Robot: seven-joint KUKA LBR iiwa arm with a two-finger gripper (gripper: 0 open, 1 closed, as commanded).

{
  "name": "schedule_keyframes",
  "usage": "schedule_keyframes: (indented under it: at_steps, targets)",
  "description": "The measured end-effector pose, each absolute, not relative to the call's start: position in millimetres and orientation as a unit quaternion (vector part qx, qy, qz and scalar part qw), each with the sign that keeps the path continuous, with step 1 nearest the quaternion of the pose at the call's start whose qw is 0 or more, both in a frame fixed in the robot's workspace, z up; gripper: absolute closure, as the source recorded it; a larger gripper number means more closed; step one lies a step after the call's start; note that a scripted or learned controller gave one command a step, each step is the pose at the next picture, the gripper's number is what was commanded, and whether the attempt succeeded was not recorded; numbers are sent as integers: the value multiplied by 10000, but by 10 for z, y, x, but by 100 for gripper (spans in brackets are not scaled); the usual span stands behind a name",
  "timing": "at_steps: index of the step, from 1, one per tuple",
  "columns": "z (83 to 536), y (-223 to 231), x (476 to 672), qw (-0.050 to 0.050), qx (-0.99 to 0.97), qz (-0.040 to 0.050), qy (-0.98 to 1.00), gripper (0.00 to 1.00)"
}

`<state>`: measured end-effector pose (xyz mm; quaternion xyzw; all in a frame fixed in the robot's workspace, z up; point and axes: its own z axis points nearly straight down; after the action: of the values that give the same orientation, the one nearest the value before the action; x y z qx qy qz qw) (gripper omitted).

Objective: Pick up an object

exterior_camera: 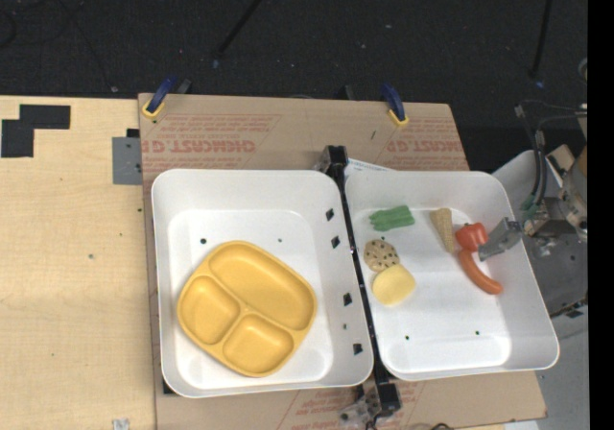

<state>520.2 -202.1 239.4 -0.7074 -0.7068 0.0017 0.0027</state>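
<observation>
Nearest the camera sat the yellow divided plate [247, 319], lying flat in the left bin [192, 190], its three compartments bare. You would have found the small items in the right bin [480, 346]: a green piece [392, 218] toward the far wall, a speckled cookie [381, 252] just beside the central divider, a pale yellow lump [393, 285] touching the cookie's near edge, a tan cone [442, 227] further right, and an orange-red curved piece [477, 257] beside the cone.

The gripper [500, 238] stood at the right side of that bin, over or against the upper end of the orange-red piece. Whether it was parted or closed could not be determined at this resolution, and no item was visibly held between its tips.

Handling judgement: the orange-red piece appeared to be a light, moulded toy, probably stiff and smooth, and therefore inclined to slip or roll. You were best advised to take it across its narrow curved shank near the middle, not at the bulbous end.

Limits of view: the arm was cut off at the right edge, and its wrist merged with grey hardware there. Contact between gripper and piece could not be confirmed. The exact identity of the green piece and the yellow lump was unclear.
</observation>
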Motion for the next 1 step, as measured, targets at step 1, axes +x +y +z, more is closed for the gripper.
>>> schedule_keyframes:
  at_steps: [1]
  targets:
    - [2422,-2022,5213,2,-7072,2,-7070,0]
